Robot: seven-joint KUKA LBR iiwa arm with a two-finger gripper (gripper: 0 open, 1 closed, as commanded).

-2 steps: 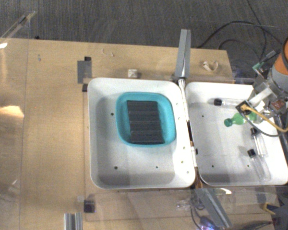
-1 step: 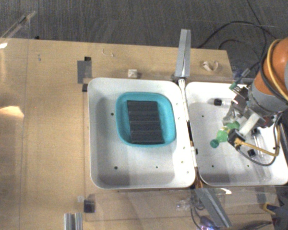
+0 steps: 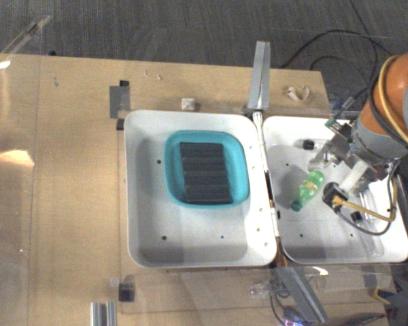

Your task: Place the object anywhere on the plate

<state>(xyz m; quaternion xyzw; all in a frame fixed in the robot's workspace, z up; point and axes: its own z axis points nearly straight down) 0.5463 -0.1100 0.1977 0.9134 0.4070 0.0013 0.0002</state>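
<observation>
a wooden worktop [image 3: 68, 216] is carrying two white bins. a teal plate [image 3: 173, 161] is sitting in the left bin [image 3: 139, 202]. a green bottle [image 3: 309, 189] is lying tilted in the right bin [image 3: 292, 246], just beside the hand [image 3: 330, 156]; whether the hand is spread or pressed together cannot be told.

A small green bottle [image 3: 309, 187] lies on its side in the right bin [image 3: 394, 250], toward its left edge, darker end pointing at the near left corner. A teal rounded-square plate [image 3: 239, 172] sits flat in the left bin's [image 3: 143, 236] far half.
</observation>
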